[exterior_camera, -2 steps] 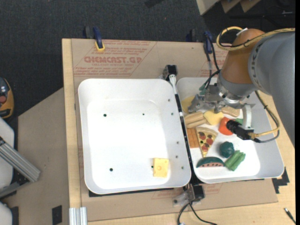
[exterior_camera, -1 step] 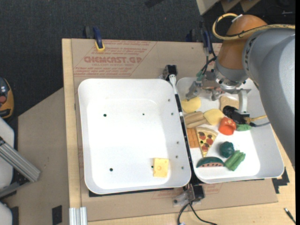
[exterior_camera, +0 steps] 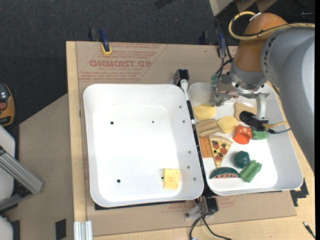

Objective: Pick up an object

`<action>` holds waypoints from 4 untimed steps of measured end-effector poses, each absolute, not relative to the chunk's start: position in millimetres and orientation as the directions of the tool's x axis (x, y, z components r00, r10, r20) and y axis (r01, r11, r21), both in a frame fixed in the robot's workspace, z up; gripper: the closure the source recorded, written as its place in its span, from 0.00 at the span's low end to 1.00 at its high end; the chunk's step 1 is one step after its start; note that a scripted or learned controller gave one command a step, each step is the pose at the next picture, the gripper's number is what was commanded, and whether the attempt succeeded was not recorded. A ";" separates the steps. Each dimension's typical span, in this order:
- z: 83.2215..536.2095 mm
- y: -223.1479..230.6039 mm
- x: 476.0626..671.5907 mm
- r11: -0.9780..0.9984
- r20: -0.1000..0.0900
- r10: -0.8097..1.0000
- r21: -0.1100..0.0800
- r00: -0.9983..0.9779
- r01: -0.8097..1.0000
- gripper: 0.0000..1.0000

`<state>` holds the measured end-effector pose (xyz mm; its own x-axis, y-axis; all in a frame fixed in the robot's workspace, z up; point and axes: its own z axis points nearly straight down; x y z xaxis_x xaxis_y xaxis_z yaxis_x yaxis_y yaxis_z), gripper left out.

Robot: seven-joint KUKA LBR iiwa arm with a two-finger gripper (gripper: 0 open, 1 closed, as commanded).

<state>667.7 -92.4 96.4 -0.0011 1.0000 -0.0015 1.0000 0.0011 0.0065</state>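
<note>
Reaching down, gripper (exterior_camera: pixel 218 97) above yellow toy (exterior_camera: pixel 205 112), right bin (exterior_camera: pixel 285 174).

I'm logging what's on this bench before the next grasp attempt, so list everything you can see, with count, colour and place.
Left bin: 1, white, left half of bench.
Cheese slice: 1, yellow, left bin, near front right corner.
Right bin: 1, white, beside the left bin.
Lemon: 1, yellow, right bin, back left.
Bread piece: 1, tan, by the divider.
Pizza slice: 1, orange-yellow, middle.
Red pepper: 1, red, centre.
Watermelon slice: 1, green-red, front.
Green vegetable: 1, green, front right.
Dark green ball: 1, teal-green, front.
Clamps: 2, blue-yellow, back edge.
Arm: 1, grey and orange, from right.
Gripper: 1, over right bin's back.
</note>
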 end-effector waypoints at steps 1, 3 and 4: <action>95.7 -92.2 667.5 0.002 -0.002 1.000 0.005 -0.001 1.000 0.00; 106.2 -92.1 668.1 0.002 -0.003 1.000 0.008 -0.002 1.000 0.00; 117.0 -92.1 668.8 0.002 -0.004 1.000 0.012 -0.002 1.000 1.00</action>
